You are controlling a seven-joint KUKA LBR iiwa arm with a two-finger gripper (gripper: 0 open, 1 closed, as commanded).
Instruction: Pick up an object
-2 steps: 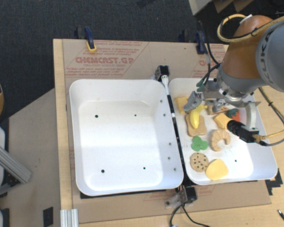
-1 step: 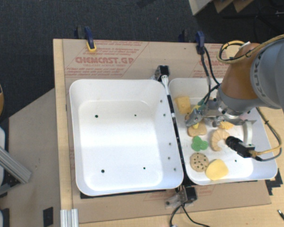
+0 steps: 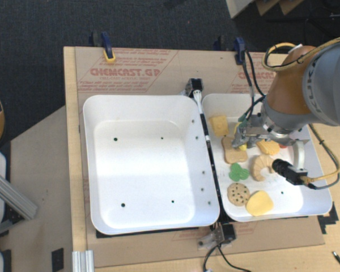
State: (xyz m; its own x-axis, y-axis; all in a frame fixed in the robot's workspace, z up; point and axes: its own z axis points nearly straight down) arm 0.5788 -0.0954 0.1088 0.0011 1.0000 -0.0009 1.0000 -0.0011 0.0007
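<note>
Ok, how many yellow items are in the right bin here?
3 visible: yellow block near the bin's upper left, yellow piece just under the gripper, and yellow wedge at the front beside the cookie. The arm may hide more.

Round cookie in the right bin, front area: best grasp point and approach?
Probably the cookie by its rim, from straight above, fingers across its width. It lies flat, so only the edge gives purchase. The green piece and yellow piece sit close at its back and right, so close the fingers along the clearer diagonal between them.
</note>
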